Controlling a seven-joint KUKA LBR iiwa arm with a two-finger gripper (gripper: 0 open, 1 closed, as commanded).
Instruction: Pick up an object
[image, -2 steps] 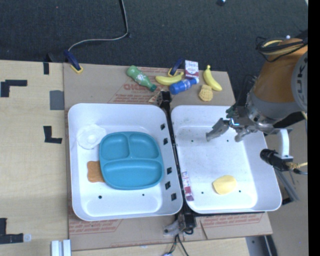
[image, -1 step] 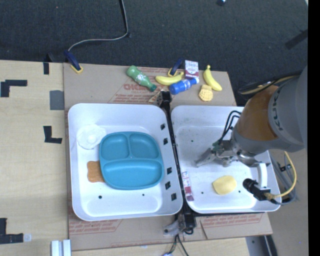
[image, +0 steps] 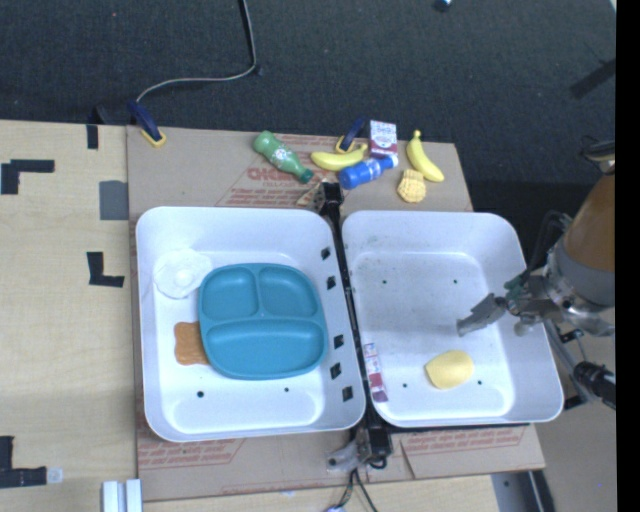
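- The two white bins (image: 430, 235) look like smooth, slightly glossy plastic.
- The blue divided plate (image: 263, 320) is smooth matt plastic.
- The yellow lump (image: 449, 369) looks soft and matt.
- The bench (image: 60, 330) has a pale, wood-like matt top.

The robot arm (image: 590, 262) is grey with a broad orange band above its wrist. Its gripper (image: 478, 319) is dark grey metal, blocky at the base, with thin black cables beside it.
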